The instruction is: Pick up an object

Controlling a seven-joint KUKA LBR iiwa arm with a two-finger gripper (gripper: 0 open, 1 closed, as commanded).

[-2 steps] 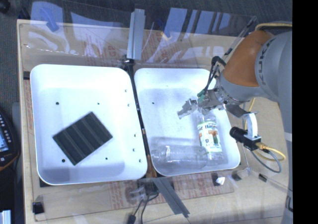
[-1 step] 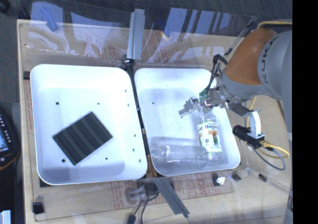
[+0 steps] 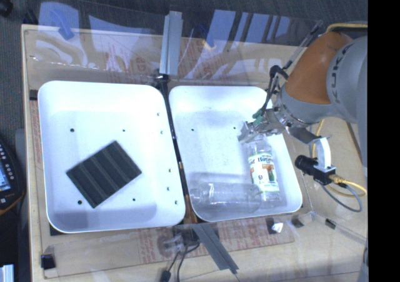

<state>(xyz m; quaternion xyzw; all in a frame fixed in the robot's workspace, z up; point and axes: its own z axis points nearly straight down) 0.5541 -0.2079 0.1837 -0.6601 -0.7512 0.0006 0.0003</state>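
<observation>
Nearest the camera, at the lower edge of the frame, a clear plastic bottle lies on its side along the bottom wall of the right bin, its long axis running left to right. Touching its right end, a second clear bottle with a white, green and orange label lies with its long axis running up and down the frame, its cap end pointing toward the upper part of the picture.

At that cap end sits the gripper, low inside the right bin near its right wall. Whether the pincer is spread or pressed together cannot be told: the metal at its tip merges with the bottle's clear neck, and nothing can be seen held. From the pincer, the labelled bottle extends straight toward the lower edge of the frame, body just below the tip, so the coming move likely turns on closing across the narrow neck rather than along the bottle's length.

Behind the pincer, the grey arm with its orange band reaches in from the right of the frame. Well apart, in the left bin, a dark ribbed rectangular slab lies flat and turned diagonally.
</observation>
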